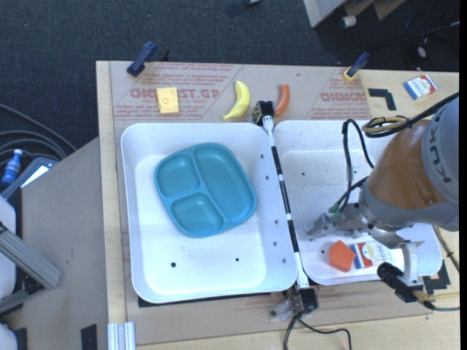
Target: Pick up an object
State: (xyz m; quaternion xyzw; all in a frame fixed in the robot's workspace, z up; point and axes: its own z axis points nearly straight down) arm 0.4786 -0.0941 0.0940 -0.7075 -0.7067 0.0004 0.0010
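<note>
In the right bin (314, 155), near its front edge, lies a small orange-red object (340, 256). A flat white packet with red and blue print (370, 254) lies right beside it. My gripper (323, 227) hangs low over this bin, just above and to the left of the orange-red object, and I see nothing held in it. The arm's orange band (387, 168) and grey wrist (405, 210) cover the bin's right half. A blue divided plate (205, 189) rests in the left bin (142, 217).
Behind the bins, a yellow banana (237, 100), an orange sausage-shaped toy (282, 99) and a yellow block (167, 101) lie on the cardboard sheet. Blue clamps (141, 59) hold the sheet's back edge. A black cable (355, 148) loops over the right bin.
</note>
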